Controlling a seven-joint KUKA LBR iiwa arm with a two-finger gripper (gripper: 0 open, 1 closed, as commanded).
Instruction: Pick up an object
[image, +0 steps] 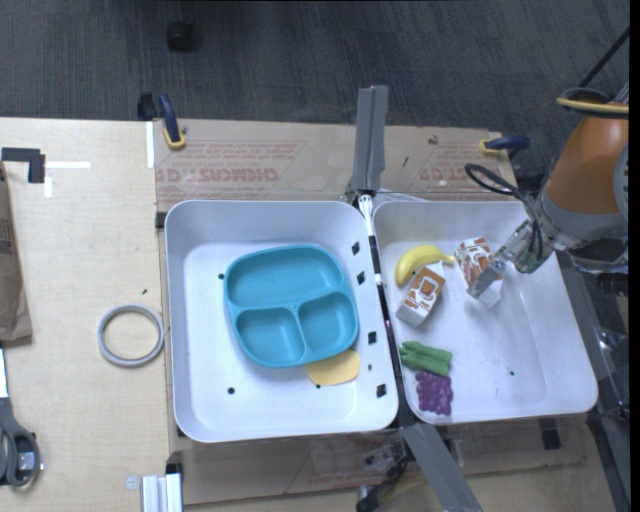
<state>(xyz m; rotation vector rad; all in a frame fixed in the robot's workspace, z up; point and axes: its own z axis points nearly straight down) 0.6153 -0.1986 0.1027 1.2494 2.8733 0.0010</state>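
Note:
My gripper (488, 284) reaches in from the right and sits low over the right bin (560, 370), at its upper middle. A small red-and-white snack packet (472, 257) lies right against the gripper's left side; whether it is gripped is unclear. Left of that are a yellow banana (416, 262) and an orange-and-white carton (422, 296). A green pea pod (426, 355) and purple grapes (434, 391) lie nearer the bin's front left.
The left bin (195, 330) holds a blue divided plate (291, 306) with a yellow piece (335, 370) at its front edge. A grey ring (131, 334) lies on the bench to the left. A grey post (370, 140) stands behind the bins' shared wall.

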